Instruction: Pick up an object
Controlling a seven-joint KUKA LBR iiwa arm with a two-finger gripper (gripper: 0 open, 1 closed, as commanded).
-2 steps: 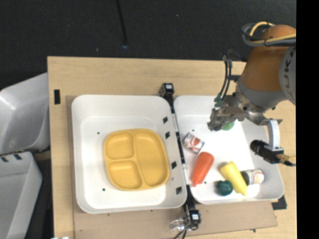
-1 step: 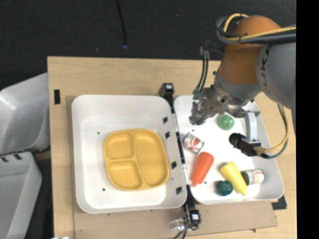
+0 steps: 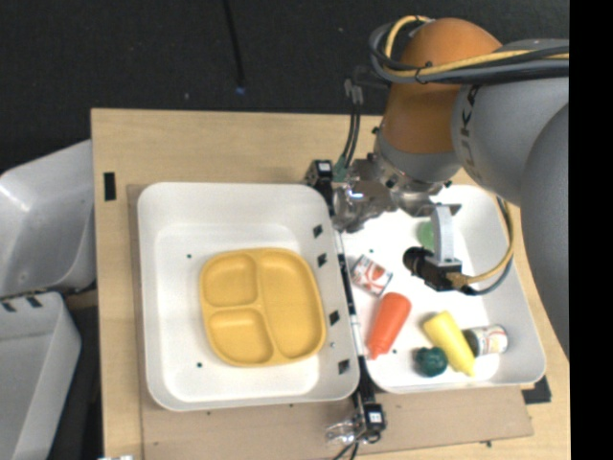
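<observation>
Bins: two, white, side by side on the surface (image 3: pixel 115 142).
Right bin (image 3: pixel 529 353) (six loose things), near to far: dark green lump (image 3: pixel 430 360), yellow piece (image 3: pixel 448 341), small jar (image 3: pixel 488 339), orange carrot (image 3: pixel 388 322), red-and-white can (image 3: pixel 369 274), green item (image 3: pixel 425 230).
Left bin (image 3: pixel 158 353): one yellow divided plate (image 3: pixel 261 307).
Tool (image 3: pixel 356 206): over the right bin's far left corner; grip cannot be told.

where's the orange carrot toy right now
In the camera view, the orange carrot-shaped toy lies in the view's right white bin by its left wall, below a small red-and-white packet and left of a yellow cone-shaped toy.
</observation>
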